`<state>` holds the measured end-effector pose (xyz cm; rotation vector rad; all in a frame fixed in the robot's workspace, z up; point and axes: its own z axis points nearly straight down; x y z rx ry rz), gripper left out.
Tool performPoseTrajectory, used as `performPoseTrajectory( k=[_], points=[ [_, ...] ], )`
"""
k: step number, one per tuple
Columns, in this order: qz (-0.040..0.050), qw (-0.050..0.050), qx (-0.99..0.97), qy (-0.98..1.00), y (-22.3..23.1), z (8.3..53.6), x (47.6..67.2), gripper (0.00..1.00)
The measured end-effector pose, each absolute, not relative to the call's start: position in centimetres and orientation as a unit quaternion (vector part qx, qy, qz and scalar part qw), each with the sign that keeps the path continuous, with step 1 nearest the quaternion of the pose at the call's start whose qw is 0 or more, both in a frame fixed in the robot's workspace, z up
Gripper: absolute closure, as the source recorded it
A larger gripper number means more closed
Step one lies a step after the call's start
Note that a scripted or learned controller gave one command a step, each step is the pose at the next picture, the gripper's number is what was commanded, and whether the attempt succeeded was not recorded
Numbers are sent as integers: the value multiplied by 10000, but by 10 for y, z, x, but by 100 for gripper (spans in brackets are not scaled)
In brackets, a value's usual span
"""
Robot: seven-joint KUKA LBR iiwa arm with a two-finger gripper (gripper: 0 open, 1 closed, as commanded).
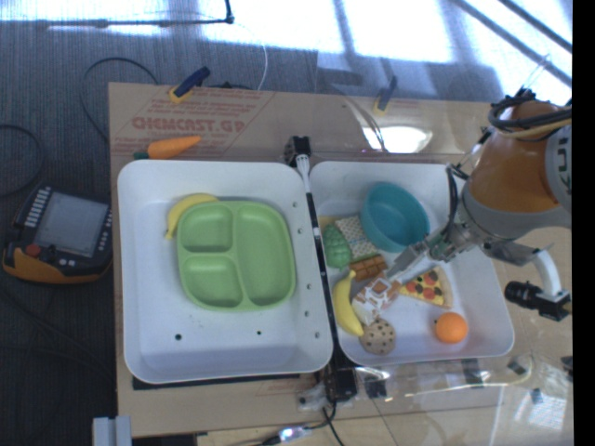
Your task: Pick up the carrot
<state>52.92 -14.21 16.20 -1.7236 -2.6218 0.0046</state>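
- While the carrot (173,145) lies on the bare table (279,119) in the upper left of the frame, just above the top rim of the left bin (130,249) and outside both bins, the arm (521,170) is over at the right side of the frame, well apart from it.
- In the camera view the end effector (402,263) reaches down and leftward into the right bin (483,277), its tip low among the toy foods, near the pizza slice (428,288) and just below the teal bowl (394,215). Whether it is spread or pressed together cannot be told from this angle, and nothing is seen pinched in it.
- Around it in the right bin lie a yellow banana (347,307), a cookie (377,336) and an orange (450,327).
- The left bin holds a green divided plate (232,254), with a second banana (186,206) tucked at its upper left edge.
- Judged from this, the task is hardly begun: the carrot sits untouched on the table, and the arm would have to leave the right bin, cross over both bins to the upper left, descend and grasp it.
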Motion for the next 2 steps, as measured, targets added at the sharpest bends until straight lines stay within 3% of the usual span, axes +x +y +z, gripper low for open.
performPoseTrajectory(
  k=[1, 2],
  points=[
    [7, -86, -5230, -8523, -206, 292, 529, 0],
    [11, 32, -5110, -8596, -193, 114, 482, 0]
  ],
)
